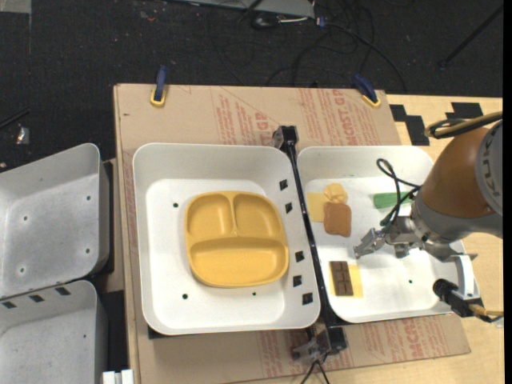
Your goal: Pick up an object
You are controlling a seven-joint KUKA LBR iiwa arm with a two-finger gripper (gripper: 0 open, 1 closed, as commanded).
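Jaws (370, 245) sit low in the right bin (416, 302); their state cannot be told. A brown block (338, 218) lies just beside, unheld. Risk: closing here catches nothing, or nudges the block against the yellow piece (318, 207).

A robotics lab: clamped cardboard bench (240, 110), loose cables (344, 22), dark carpet.

Bright, even light pours down from overhead onto my bench. Both white bins, the left one (160, 214) and the right one (416, 294), glow close to washed out, with soft glare on their rims. Shadows stay short and faint under my arm (464, 190). The dark floor (64, 54) up top looks grainy. Focus is fair, edges slightly soft.
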